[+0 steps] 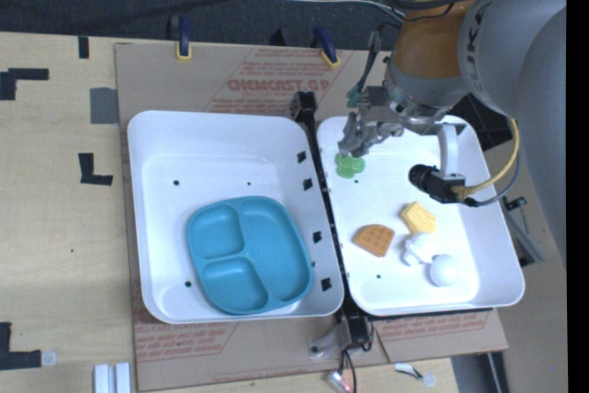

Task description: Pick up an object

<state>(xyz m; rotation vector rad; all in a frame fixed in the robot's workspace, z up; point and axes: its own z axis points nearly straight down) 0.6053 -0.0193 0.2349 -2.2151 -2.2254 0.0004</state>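
My gripper (354, 145) hangs over the far left part of the right bin (488, 290), its fingertips right above a small green object (350, 167). The green object lies on the bin floor just under the fingertips, partly covered by them. Whether it sits between the fingers is hidden. Nearer the front of the same bin lie a brown waffle-like piece (375, 239), a yellow block (419, 217) and a white lumpy object (431, 260).
The left bin (152, 138) holds a blue divided plate (248, 255). A black divider strip runs between the bins. The arm's grey body and orange band (451, 23) fill the upper right, with cables looping past the right bin's far edge.
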